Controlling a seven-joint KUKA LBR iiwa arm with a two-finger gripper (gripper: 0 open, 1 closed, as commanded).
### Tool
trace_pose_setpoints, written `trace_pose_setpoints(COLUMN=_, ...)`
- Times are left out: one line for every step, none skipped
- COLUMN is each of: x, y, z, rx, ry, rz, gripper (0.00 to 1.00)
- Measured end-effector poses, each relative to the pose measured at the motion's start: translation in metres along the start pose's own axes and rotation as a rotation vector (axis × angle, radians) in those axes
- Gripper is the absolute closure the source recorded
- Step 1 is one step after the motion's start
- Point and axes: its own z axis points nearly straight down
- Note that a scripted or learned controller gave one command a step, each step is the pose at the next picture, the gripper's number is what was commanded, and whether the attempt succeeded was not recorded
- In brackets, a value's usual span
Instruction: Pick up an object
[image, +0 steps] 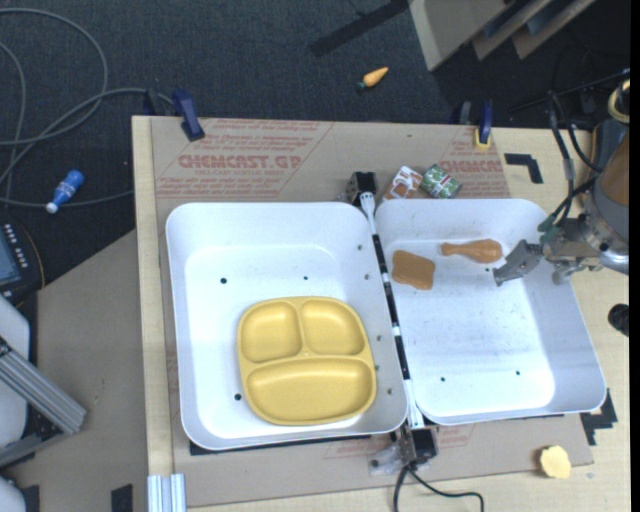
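The bench (150, 300) is bearing two shallow white bins side by side. The left bin (200, 260) is holding one yellow divided plate (303, 360), which has three compartments and is lying flat toward the near side. The right bin (500, 360) is holding two pieces of toy food near its far edge: one tan toast slice (413, 270) lying close to the wall between the bins, and one orange-brown drumstick (474, 250) lying just beside it toward the arm. The two pieces are lying apart, not touching.

The gripper (518, 264) is hanging over the right bin's far right part, near the thick end of the drumstick; how its fingers are set cannot be told, and nothing is showing between them.

Outside the bins, one green-and-white packet (438, 181) and one small brown-and-white item (404, 183) are lying behind the right bin. One yellow lump (554, 461) is sitting at the near right corner. On the dark floor, one blue bottle (66, 188) and one small orange piece (374, 76) are lying.
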Motion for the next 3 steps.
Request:
trace_pose_setpoints(x=0.068, y=0.05, z=0.143, rx=0.008, ry=0.005, rz=-0.008, gripper=0.0)
trace_pose_setpoints(x=0.06, y=0.09, z=0.141, rx=-0.004, ry=-0.001, rz=-0.002, gripper=0.0)
trace_pose_setpoints(x=0.061, y=0.089, z=0.129, rx=-0.005, ry=0.0, rz=-0.002, gripper=1.0)
